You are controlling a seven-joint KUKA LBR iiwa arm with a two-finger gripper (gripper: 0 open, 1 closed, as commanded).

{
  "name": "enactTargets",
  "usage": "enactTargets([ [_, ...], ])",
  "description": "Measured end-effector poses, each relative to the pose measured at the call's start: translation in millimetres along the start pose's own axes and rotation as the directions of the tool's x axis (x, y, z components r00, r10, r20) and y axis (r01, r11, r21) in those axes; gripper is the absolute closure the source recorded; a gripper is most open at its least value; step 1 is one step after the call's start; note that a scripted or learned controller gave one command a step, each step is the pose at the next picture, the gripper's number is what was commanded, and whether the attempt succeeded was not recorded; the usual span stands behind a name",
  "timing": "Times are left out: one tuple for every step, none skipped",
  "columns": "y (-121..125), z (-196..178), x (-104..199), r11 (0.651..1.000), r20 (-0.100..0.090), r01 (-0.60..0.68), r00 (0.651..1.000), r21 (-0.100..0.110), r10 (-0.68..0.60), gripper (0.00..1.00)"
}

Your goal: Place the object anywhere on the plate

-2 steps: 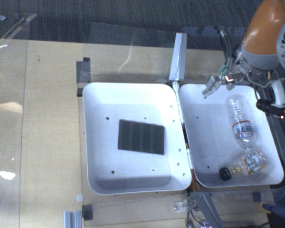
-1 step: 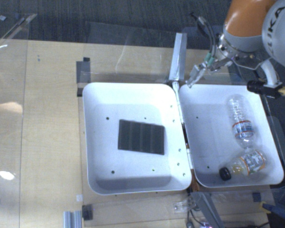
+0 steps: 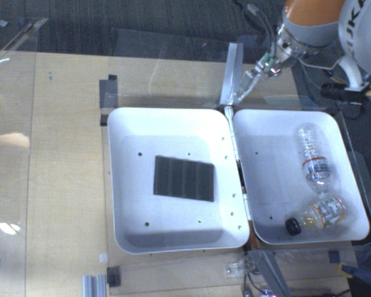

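Two bins: white, side by side on the worktop (image 3: 55, 184); left bin (image 3: 127, 166), right bin (image 3: 260, 166).
Plate: dark ribbed plate (image 3: 183, 179) lies flat mid-left bin, nothing on it.
Bottles: clear bottle (image 3: 313, 156) at 3 o'clock in the right bin; a second, black-capped bottle (image 3: 318, 215) at 5 o'clock, just beside the first.
Arm: up at 1 o'clock, above the bins' far edge, well apart from both bottles.
End effector (image 3: 267, 65): too blurred; spread or pressed together, I cannot tell.
Progress: barely begun, I'd judge: no bottle picked, none on the plate.
Left: grasp a bottle, carry it across, set it down.
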State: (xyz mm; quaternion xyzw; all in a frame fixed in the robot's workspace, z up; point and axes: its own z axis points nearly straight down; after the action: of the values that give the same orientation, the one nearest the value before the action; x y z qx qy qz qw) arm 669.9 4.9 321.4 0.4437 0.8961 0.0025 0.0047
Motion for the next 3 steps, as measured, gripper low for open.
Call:
enactTargets([
  [11,-66,27,0.996,0.001,0.087,0.996,-0.002,-0.087,0.0],
  [35,-116,52,0.995,0.0,0.101,0.995,-0.002,-0.101,0.0],
  [35,-116,52,0.995,0.0,0.102,0.995,-0.001,-0.102,0.0],
])
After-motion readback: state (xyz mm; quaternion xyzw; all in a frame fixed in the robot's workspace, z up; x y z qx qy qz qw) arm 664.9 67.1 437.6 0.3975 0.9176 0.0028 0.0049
